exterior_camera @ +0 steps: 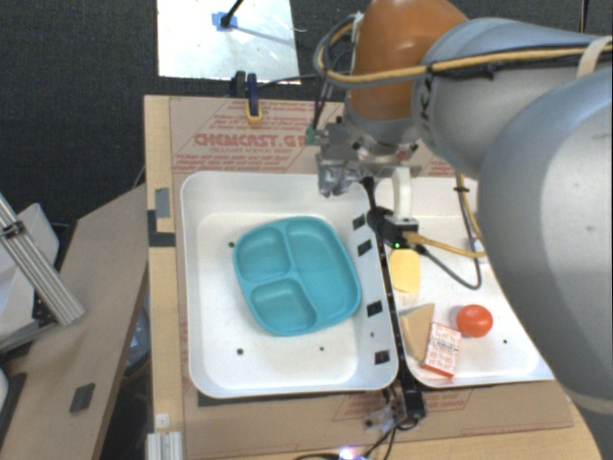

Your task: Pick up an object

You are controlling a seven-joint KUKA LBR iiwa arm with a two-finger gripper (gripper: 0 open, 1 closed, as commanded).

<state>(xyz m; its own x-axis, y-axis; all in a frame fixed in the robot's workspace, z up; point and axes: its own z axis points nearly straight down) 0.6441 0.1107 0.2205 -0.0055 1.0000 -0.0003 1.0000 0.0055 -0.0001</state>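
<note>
A teal divided plate (pixel 295 274) lies flat in the middle of the left bin (pixel 215 353). The right bin (pixel 512 353) holds a yellow piece (pixel 406 272), a tan wedge (pixel 418 328), a red ball (pixel 474 321) and a red-and-white packet (pixel 442 349). My gripper (pixel 332 182) hangs over the back right corner of the left bin, just beyond the plate's far edge and apart from it. The grey arm hides the back of the right bin.
A black divider (pixel 381 286) with clips runs between the two bins. A cardboard sheet (pixel 239 137) lies under them, with a blue clamp (pixel 252 94) at its back edge. Bare white floor rings the plate in the left bin.
</note>
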